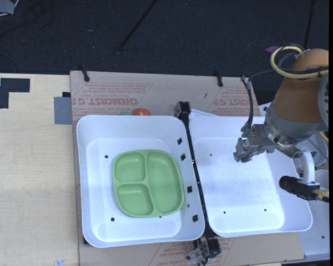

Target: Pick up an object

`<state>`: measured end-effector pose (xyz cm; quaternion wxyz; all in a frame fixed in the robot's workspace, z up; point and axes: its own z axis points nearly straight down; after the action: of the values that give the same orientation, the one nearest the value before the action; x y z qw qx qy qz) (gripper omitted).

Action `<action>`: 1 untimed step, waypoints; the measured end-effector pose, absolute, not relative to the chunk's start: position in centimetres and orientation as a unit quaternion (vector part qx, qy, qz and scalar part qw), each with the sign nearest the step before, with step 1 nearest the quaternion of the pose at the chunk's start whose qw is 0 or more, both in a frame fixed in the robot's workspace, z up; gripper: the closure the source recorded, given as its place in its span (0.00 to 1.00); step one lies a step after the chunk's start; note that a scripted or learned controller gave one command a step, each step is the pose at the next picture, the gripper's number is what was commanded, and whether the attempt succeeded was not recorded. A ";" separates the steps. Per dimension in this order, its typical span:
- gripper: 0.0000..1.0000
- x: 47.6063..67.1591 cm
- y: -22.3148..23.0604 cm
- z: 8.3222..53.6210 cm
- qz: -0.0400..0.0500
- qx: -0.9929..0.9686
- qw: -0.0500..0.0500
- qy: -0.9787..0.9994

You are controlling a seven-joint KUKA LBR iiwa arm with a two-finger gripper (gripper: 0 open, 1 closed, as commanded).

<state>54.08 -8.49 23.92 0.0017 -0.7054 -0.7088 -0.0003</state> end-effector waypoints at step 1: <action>1.00 54.5 -3.2 22.6 0.001 -0.706 0.002 -0.708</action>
<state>54.47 -3.18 22.56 0.0023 -0.7061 -0.7081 0.0012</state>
